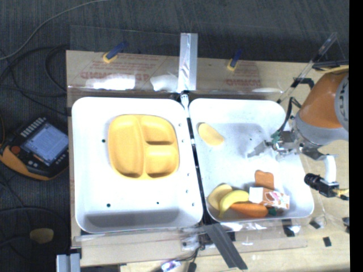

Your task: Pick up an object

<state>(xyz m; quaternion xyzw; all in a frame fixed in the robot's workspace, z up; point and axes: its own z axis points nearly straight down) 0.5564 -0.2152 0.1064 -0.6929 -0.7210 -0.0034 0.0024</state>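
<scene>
The right bin [238,107] holds several toy foods. A pale yellow slice [210,134] lies alone near its back left. Along the front wall sit a yellow banana [228,198], an orange carrot [248,210], a small white and red carton [272,199] and an orange-brown piece [264,178]. My gripper [262,148] hangs low over the bin's right-middle, reaching in from the right, just behind the orange-brown piece and apart from it. I see nothing held in it.
The left bin [91,208] holds a yellow divided plate [143,145]. A metal strip [188,61] stands behind the seam between the bins. A handheld pendant [39,147] and cables lie on the floor to the left. Loose small parts sit by the bench's front right edge.
</scene>
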